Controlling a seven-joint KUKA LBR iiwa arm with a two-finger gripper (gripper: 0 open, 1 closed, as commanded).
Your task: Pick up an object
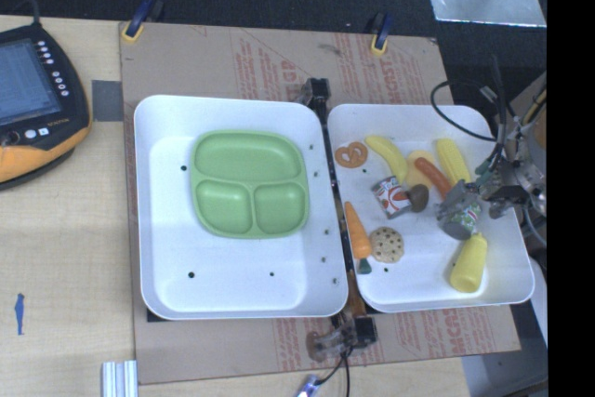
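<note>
Objects for the pick all lay in the right bin (pixel 521 293); the hand (pixel 462 217) sat low at approx 3 o'clock of that bin, right over a grey-green crumpled item (pixel 459 220). Couldn't tell how far the hand was open, nor whether it had hold of anything — too dark and cluttered there.

Judgement: step in hand was closing on the grey-green item. To do it well, come straight down, centre on it, keep clear of the yellow bottle-like piece (pixel 469 263) just at 6 o'clock of it and the red sausage (pixel 433 175) at 11 o'clock, then lift vertically w/o dragging neighbours.

Containers:
- Right bin: pretzel (pixel 351 155) at 10 o'clock, banana (pixel 389 159) beside it, corn cob (pixel 453 160) at 1 o'clock, small can (pixel 391 196) near centre, cookie (pixel 386 244) and carrot (pixel 357 232) along the 8–9 o'clock edge.
- Left bin (pixel 167 284): a green divided plate (pixel 249 183), three compartments, nothing in them, sitting slightly toward 12 o'clock.

Both bins rested on cardboard on the tabletop (pixel 56 274).
</note>
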